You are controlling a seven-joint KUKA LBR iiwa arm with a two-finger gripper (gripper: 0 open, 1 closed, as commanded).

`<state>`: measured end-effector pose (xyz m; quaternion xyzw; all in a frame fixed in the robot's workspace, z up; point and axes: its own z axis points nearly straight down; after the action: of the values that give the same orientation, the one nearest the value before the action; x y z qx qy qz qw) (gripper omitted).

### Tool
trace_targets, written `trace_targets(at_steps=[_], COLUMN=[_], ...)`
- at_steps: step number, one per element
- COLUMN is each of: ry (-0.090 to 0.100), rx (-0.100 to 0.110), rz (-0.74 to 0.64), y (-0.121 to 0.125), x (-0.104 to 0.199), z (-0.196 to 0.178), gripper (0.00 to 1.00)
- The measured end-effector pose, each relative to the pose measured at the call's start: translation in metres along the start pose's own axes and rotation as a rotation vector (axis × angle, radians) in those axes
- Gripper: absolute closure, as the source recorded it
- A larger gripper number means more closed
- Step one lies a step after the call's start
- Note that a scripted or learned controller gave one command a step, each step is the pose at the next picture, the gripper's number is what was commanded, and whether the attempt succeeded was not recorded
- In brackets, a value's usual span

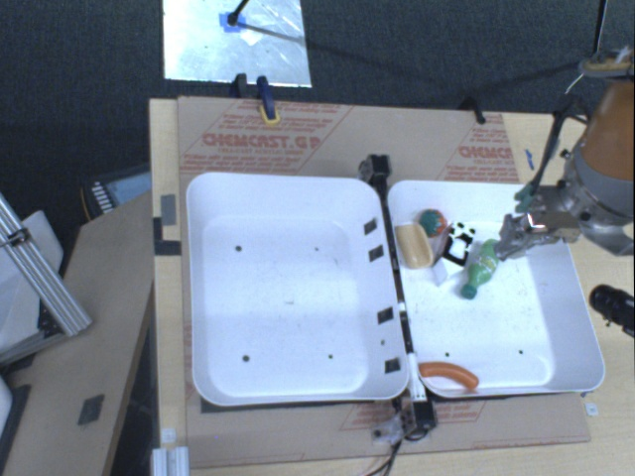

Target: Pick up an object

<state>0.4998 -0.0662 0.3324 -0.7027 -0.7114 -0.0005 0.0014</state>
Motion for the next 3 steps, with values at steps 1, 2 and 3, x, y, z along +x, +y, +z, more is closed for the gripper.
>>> trace_targets(at_steps=[1, 2, 3], ry=[-0.002, -0.002, -0.001], rx=[-0.004, -0.012, 0.000], rz=[0.003, 0.005, 0.002], y=[0.032, 0.067, 0.081], x=[0.050, 0.071, 0.132], z=[0.008, -0.054, -0.011], gripper=[1.00, 1.00, 1.00])
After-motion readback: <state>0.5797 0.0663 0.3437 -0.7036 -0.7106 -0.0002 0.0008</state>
